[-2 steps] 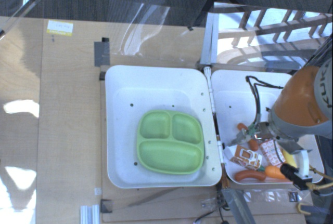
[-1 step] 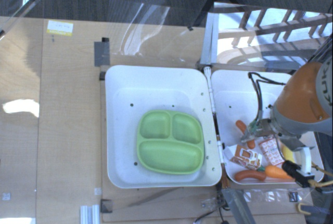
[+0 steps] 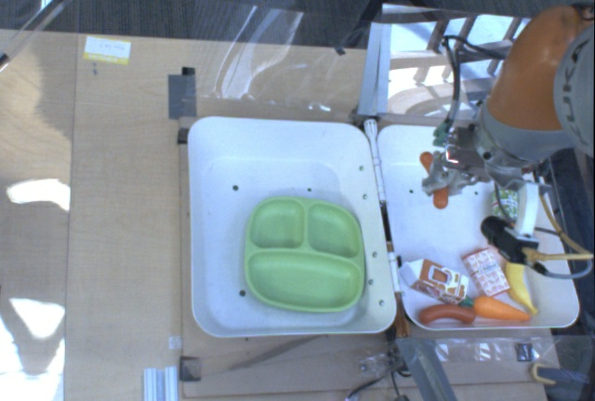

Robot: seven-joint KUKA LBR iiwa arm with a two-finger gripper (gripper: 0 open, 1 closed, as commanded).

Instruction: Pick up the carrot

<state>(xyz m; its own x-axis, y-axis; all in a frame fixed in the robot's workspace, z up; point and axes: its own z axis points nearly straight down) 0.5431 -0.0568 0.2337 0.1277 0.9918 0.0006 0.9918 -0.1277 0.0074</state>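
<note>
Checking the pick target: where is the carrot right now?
The carrot lies in the right bin, at its near edge, beside a red sausage and below a snack packet.

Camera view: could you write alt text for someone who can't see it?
A robot arm's hand hovers over the right white bin, while the carrot lies at that bin's near edge among a sausage, small packets and a banana. The left bin holds a green divided plate.

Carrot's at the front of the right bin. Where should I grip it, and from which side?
Grip the carrot at its thick middle, coming from above, fingers across its length. It lies flat, with the sausage against its left end and the banana close behind, so a side approach looks crowded.
</note>
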